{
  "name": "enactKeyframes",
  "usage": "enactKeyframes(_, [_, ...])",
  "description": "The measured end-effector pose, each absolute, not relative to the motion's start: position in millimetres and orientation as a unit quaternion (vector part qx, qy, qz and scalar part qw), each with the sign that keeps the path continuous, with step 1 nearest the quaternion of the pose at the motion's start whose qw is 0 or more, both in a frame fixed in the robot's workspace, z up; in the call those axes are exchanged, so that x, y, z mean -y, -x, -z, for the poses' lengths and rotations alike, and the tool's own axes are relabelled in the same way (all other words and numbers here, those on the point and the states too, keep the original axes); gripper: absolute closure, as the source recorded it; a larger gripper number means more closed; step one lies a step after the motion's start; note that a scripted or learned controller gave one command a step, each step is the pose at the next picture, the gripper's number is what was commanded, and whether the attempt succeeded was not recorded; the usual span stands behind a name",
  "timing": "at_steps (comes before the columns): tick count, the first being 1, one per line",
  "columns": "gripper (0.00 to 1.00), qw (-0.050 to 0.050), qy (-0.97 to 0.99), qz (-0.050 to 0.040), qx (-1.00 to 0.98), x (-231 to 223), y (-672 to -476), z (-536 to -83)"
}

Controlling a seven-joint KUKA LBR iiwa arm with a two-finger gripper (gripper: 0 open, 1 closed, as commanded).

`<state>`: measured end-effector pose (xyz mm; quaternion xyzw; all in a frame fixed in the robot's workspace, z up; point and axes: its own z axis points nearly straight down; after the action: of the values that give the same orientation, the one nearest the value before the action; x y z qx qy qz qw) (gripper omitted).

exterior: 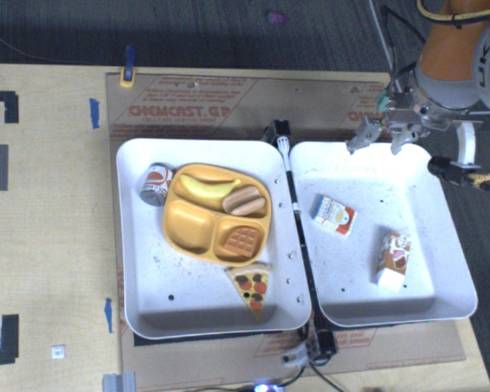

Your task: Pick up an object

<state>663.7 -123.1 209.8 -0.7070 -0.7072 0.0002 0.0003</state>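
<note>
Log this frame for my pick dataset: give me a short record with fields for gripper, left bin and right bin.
gripper: open, over the right bin's far rim, holding nothing
left bin: yellow tray with banana, hot dog, waffle; can; pizza slice
right bin: two small cartons

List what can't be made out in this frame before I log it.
- Arm: cut off by the camera view's top and right edges.
- Printing on the small carton and the tilted carton in the right bin: too small to read.
- Can in the left bin: partly hidden by the yellow tray.
- Tool: small and blurred.
</note>
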Motion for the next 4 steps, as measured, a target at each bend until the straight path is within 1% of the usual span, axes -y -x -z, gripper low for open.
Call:
enactKeyframes(1, [0.0, -0.003, 0.707, 0.0028, 0.707, 103, -623.6, -98])
enactKeyframes(2, [0.0, -0.005, 0.707, 0.0043, 0.707, 112, -559.4, -90])
enactKeyframes(3, [0.0, -0.008, 0.707, 0.004, 0.707, 97, -531.4, -90])
enactKeyframes(4, [1.0, -0.012, 0.708, 0.0037, 0.706, 100, -532.4, -101])
